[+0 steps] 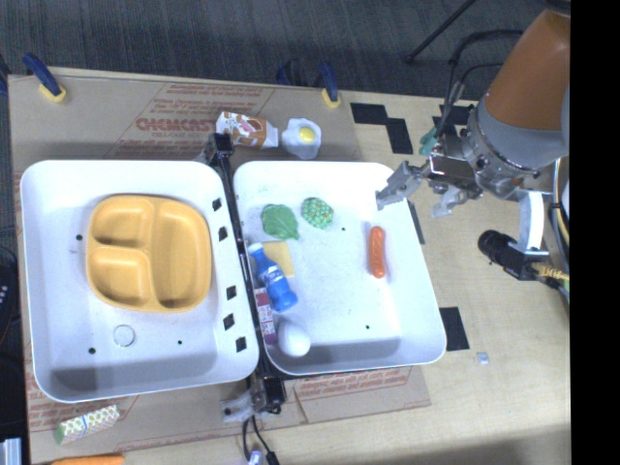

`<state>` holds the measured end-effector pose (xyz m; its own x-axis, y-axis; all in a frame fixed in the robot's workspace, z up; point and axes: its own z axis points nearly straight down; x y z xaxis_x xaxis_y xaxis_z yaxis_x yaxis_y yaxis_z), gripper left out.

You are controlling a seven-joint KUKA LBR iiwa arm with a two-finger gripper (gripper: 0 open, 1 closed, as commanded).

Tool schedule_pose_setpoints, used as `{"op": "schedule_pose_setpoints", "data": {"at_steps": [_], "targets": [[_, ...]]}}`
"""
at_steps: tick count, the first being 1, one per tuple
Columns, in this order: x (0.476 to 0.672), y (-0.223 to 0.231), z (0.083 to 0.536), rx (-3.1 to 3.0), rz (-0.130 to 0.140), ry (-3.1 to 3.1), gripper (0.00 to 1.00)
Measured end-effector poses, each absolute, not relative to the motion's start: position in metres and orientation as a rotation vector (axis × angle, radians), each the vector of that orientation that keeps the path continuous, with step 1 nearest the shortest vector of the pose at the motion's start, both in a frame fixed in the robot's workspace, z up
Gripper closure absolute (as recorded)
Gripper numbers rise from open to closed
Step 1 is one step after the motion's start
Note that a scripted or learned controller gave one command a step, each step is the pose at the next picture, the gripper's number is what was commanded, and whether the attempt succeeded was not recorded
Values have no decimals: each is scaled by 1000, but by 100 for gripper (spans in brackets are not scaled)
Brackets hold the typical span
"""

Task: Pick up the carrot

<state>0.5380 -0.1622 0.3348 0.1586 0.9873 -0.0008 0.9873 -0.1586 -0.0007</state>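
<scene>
Arm over the right bin's far right corner, carrot untouched.
The right bin (417, 303) holds the carrot (377, 251) at its right side; the claw (412, 190), fingers spread and holding nothing, hangs just beyond it.

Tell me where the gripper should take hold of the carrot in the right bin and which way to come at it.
Grip the carrot around its middle, coming straight down from above with the fingers closing across its short width. It lies flat and lengthwise on the right bin floor, apart from the other items, so both long sides look free.
</scene>
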Motion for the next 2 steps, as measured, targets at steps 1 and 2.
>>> {"op": "schedule_pose_setpoints", "data": {"at_steps": [1, 2], "targets": [[571, -115, 232, -2469, 6, -1934, 0], [581, -96, 144, -2433, 7, -1981, 0]]}}
